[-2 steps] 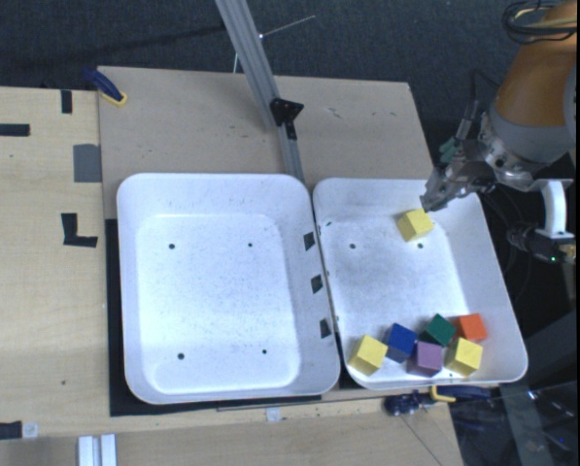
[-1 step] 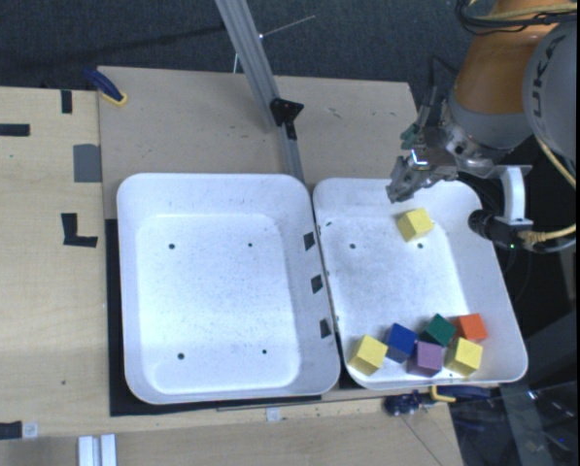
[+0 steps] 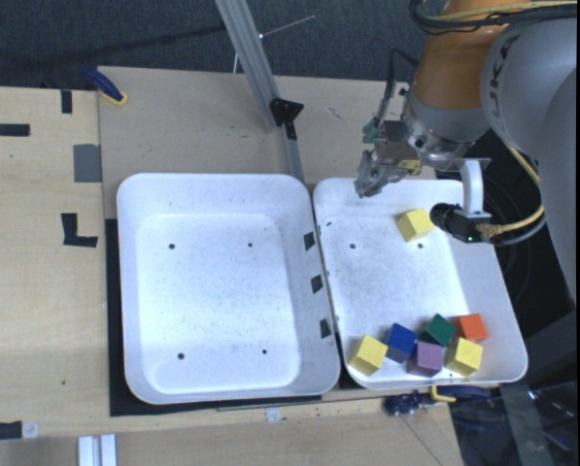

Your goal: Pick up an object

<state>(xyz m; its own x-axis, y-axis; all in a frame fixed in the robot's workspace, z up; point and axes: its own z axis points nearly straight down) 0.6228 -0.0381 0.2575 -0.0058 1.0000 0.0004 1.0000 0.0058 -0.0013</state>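
My gripper (image 3: 370, 184) hangs over the far left corner of the right bin (image 3: 387, 280), fingers pointing down. Nothing shows between them. A yellow cube (image 3: 415, 223) lies alone on the bin floor, a short way right of and nearer than the gripper. Along the bin's near edge sits a cluster: a yellow cube (image 3: 369, 353), a blue cube (image 3: 401, 341), a purple cube (image 3: 428, 356), a green cube (image 3: 440, 329), an orange cube (image 3: 472, 327) and another yellow cube (image 3: 465, 356).
The left bin (image 3: 212, 280) lies beside the right one, sharing a raised rim. A slanted metal pole (image 3: 255, 56) with a black clamp stands behind the bins. A black cable connector (image 3: 460, 221) hangs off the wrist over the right bin's far right.
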